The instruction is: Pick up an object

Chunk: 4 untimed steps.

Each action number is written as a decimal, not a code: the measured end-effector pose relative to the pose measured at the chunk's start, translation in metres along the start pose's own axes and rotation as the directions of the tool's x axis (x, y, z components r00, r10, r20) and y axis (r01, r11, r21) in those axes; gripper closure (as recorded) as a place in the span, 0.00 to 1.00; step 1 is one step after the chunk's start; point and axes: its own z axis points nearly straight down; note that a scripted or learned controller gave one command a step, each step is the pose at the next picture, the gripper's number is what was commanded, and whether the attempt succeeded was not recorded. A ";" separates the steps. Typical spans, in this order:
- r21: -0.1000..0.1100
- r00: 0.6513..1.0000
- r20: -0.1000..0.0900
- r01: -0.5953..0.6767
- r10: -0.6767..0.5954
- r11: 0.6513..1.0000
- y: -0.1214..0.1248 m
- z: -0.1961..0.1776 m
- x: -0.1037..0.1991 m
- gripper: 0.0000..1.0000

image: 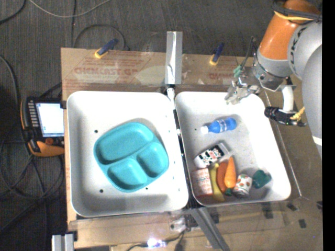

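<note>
Gripper [239, 92] sits at the far rim of the right bin [272, 140], near its upper right corner, hanging from the grey arm with the orange band [282, 33] that comes in from the right. Fingers too small and blurred to read; cannot tell how far apart they are, and nothing can be made out between them.

Nearest object: a blue bottle with a white cap [220, 125], lying on its side on the bin floor, a little below the gripper and apart from it. Cap points left.

Further toward the near side, a cluster: a small white box with dark and red print [212, 155], tilted; just below it a pinkish can or cup [201, 181]; beside that a yellow banana [215, 184] and an orange carrot [229, 174], close together and probably touching. At the near right corner a patterned cup [243, 184], then a teal cup [261, 179] just beside it.

Left bin [84, 119]: one teal divided plate [132, 156], three compartments, lying flat near the middle.

Off the bench to the left, a handheld pendant with a lit screen [44, 120].
</note>
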 end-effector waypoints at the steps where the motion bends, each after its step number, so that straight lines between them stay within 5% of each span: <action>1: 0.005 0.992 -0.002 -0.123 0.123 0.992 -0.001 0.030 -0.001 1.00; 2: 0.004 0.992 0.000 -0.123 0.123 0.992 -0.001 0.030 -0.002 0.00; 3: 0.002 1.000 0.002 -0.014 0.014 1.000 -0.001 0.094 0.002 0.00; 4: 0.004 1.000 0.004 -0.012 0.012 1.000 -0.001 0.085 0.003 1.00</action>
